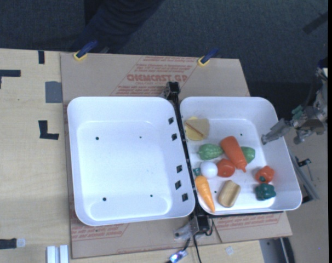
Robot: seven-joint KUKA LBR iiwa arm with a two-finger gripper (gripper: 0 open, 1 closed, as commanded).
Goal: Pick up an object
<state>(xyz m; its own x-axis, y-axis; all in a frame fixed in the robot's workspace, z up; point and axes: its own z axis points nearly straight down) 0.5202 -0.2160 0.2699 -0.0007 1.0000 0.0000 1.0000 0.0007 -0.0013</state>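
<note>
Pre-grasp: gripper (271,133) at the right bin's (248,104) 3 o'clock rim, nothing held. Finger state: can't tell. Next, descend on the orange bottle (233,152).

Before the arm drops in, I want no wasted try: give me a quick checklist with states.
1. Objects in right bin: ok, several.
2. Pincer over that bin's right rim: ok.
3. Nothing seen in the pincer: ok.
4. Finger opening: cannot tell.
5. Lone target: ok, red pepper and green piece sit apart from the cluster.
6. Carrot clear of wall: not ok, it lies against the rim.
</note>
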